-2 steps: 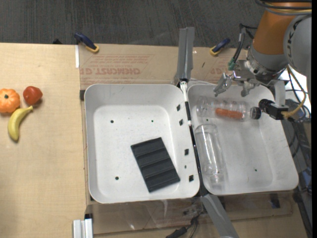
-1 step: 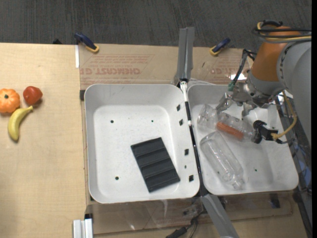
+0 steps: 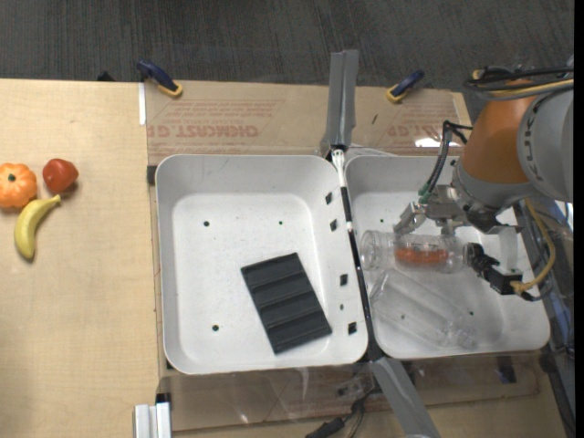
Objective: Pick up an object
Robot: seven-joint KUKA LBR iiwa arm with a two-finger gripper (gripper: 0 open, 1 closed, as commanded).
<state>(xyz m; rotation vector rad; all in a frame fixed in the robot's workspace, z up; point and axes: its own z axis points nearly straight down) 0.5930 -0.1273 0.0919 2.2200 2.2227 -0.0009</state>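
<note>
A clear plastic bottle (image 3: 415, 252) with something orange inside lies on its side in the right bin (image 3: 511, 336), its neck toward the divider. My gripper (image 3: 429, 223) hangs right over the bottle's far side, open, its two fingers spread apart above the bottle's body. Whether they touch the bottle I cannot tell. A black ribbed slab (image 3: 285, 301) lies flat and slanted in the left bin (image 3: 196, 245).
More clear plastic pieces (image 3: 429, 313) lie in the right bin's front half. A raised divider (image 3: 351, 245) separates the bins. On the wooden bench at the left sit an orange fruit (image 3: 15, 187), a red fruit (image 3: 59, 175) and a banana (image 3: 31, 225). Clamps (image 3: 160, 77) hold cardboard behind the bins.
</note>
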